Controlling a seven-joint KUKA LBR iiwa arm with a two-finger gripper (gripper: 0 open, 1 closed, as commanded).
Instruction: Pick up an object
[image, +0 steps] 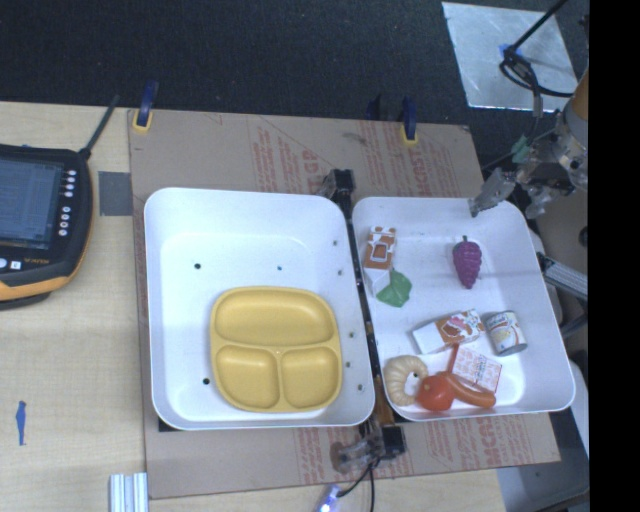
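Camera view from above: two shallow white bins are seen side by side on a sheet of brown cardboard (300, 150). The left white bin (180, 230) holds a yellow plastic divided tray (277, 348) with three compartments, placed near its front right corner. The right white bin (545, 330) holds small toy foods. A purple bunch of grapes (467, 261) is placed toward the far side, apart from the rest. A brown and white snack packet (379, 248) and a green leaf-shaped piece (395, 290) are found near the left wall. Along the near side, a beige ring doughnut (405, 377), a red tomato (434, 393), an orange sausage-like piece (470, 394), a small silver can (503, 332) and two printed cartons are clustered. The grey gripper (492, 192) is positioned over the far right corner of the right bin, nothing seen between its fingers; whether they are spread or closed cannot be told.
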